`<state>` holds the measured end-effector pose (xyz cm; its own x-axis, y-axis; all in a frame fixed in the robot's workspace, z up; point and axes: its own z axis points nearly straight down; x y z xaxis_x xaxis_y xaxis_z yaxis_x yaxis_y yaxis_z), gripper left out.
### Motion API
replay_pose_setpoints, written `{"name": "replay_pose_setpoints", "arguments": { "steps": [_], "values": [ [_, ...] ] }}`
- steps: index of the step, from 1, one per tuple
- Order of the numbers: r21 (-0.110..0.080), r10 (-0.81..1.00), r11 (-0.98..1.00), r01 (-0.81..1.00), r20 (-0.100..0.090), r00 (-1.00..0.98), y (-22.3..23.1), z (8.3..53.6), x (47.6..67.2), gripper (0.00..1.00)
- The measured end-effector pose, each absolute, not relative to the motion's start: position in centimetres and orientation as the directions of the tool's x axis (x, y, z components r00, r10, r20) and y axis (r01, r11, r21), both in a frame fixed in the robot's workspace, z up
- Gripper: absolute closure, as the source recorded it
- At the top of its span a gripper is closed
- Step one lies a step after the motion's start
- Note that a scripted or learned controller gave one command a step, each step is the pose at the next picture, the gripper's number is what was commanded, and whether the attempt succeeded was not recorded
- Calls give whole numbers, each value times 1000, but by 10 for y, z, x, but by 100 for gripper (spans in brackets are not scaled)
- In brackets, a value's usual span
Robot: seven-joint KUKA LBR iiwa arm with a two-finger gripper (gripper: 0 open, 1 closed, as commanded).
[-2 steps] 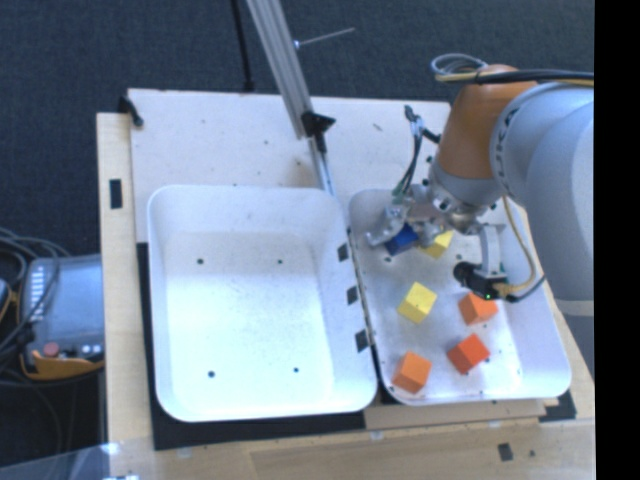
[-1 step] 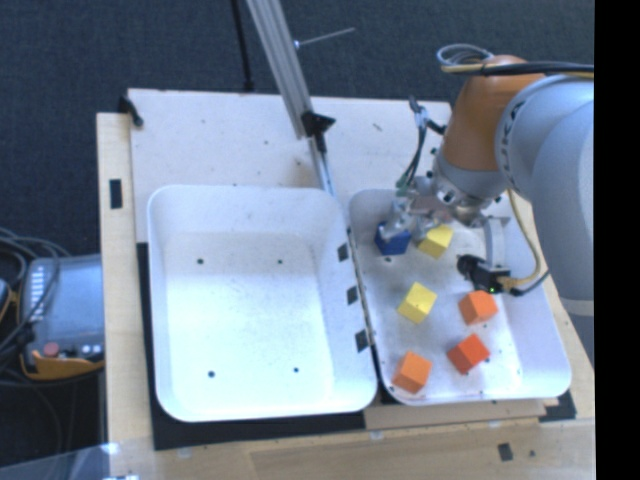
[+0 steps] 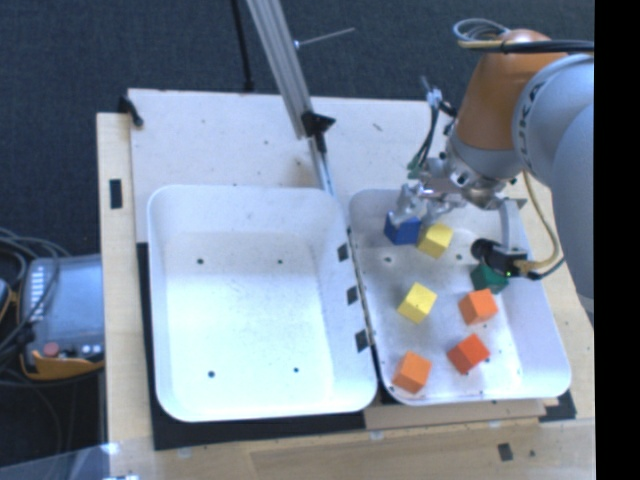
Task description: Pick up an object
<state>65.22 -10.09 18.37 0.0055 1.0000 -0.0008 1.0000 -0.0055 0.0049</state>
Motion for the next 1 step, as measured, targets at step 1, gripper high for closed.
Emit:
{"name": "replay_pose_setpoints", "arguments": {
  "steps": [1],
  "values": [
    [3, 1000, -2, 1000, -1, 2, -102, 223, 653, 100]
  ]
}}
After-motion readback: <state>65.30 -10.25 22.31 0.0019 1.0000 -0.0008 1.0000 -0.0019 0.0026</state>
